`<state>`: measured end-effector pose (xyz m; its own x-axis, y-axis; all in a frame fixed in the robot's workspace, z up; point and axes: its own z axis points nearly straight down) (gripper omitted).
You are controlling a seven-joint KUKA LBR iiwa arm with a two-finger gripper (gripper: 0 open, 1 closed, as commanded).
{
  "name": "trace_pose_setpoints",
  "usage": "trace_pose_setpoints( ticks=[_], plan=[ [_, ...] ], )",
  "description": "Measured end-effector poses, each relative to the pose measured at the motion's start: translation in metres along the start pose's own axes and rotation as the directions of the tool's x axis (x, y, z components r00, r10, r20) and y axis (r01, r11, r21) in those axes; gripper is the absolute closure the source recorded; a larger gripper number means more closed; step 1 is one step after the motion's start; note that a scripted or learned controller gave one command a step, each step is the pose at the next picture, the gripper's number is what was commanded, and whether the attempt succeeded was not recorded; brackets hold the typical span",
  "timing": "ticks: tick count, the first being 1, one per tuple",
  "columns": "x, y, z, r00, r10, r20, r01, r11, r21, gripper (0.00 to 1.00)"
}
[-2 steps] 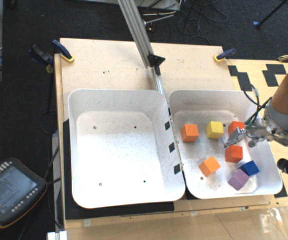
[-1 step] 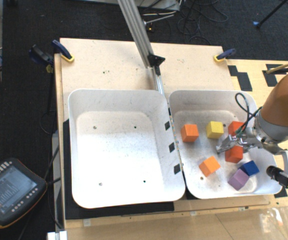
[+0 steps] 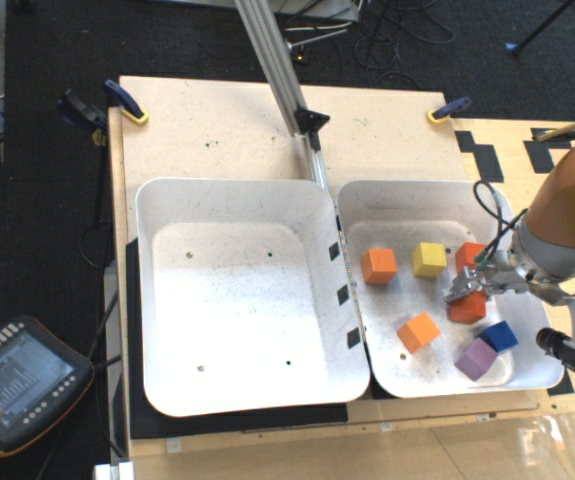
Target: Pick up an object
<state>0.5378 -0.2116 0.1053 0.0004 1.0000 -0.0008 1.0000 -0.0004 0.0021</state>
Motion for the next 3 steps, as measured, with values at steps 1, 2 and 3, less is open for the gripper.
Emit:
trace_pose_setpoints(
  ticks=[1, 2, 3],
  plan=[
    [0.000, 0.010, -0.047, 1.000, -0.003, 0.001, 0.003, 1.000, -0.003, 1.00],
    [0.003, 0.010, -0.090, 1.000, -0.004, 0.001, 0.004, 1.000, -0.002, 1.00],
    [0.012, 0.012, -0.138, 1.000, -0.005, 0.001, 0.005, 1.000, -0.004, 1.00]
  ],
)
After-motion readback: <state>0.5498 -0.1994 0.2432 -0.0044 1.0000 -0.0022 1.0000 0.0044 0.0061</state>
